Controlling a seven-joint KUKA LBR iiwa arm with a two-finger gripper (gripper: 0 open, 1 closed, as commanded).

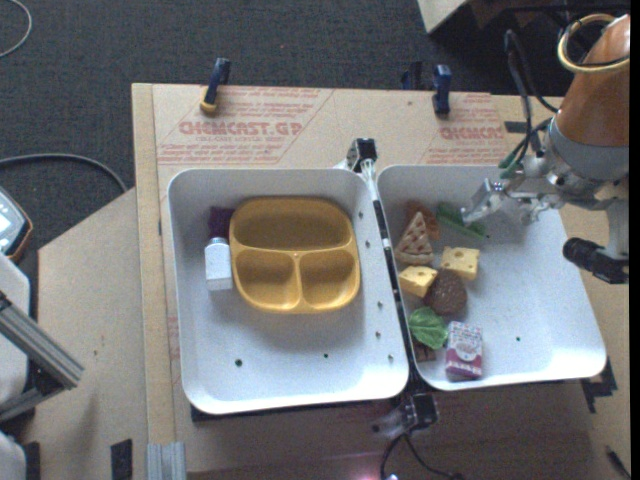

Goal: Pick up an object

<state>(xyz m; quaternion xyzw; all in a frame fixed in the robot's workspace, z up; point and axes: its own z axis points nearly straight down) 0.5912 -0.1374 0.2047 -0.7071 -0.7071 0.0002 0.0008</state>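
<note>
The right bin [560,318] holds several toy foods along its left side: a pizza slice [415,238], a holed cheese wedge [461,262], a yellow cheese block [417,281], a round brown patty [446,293], a green leaf [428,325] and a pink carton [464,351]. A long green piece [461,221] lies at the bin's upper middle. My gripper [487,202] hangs over the upper part of this bin, its tip just right of and above the green piece. Nothing shows in its grasp.
The left bin [260,368] carries a yellow divided plate [295,253], a small white bottle [218,263] and a dark purple item [220,218] beside it. A black-studded divider [385,258] separates the bins. Clamps [214,86] [441,86] sit at the board's far edge.
</note>
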